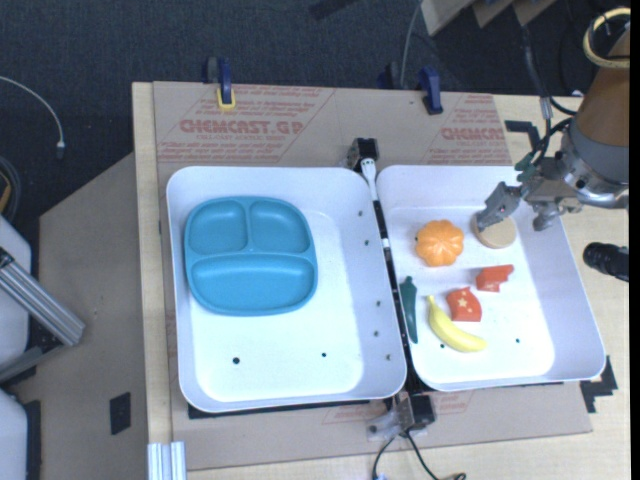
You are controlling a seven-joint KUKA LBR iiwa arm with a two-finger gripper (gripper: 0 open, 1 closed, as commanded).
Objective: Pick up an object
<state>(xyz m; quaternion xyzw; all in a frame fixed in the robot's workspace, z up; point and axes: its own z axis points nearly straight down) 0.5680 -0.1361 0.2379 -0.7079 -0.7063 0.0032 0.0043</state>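
The right bin (560,298) holds an orange pumpkin-like fruit (440,242), a tan round piece (494,233), two red pieces (495,278) (464,305), a yellow banana (455,329) and a dark green pepper (409,308). My gripper (520,206) hangs over the bin's back right part, open, with one grey finger (497,204) right above the tan round piece and the other (547,214) to its right. Nothing sits between the fingers.
The left bin (270,368) bears a blue divided plate (250,255). Blue clamps (223,80) (430,86) hold the cardboard sheet at the back. The arm's grey wrist with its orange band (605,118) enters from the right.
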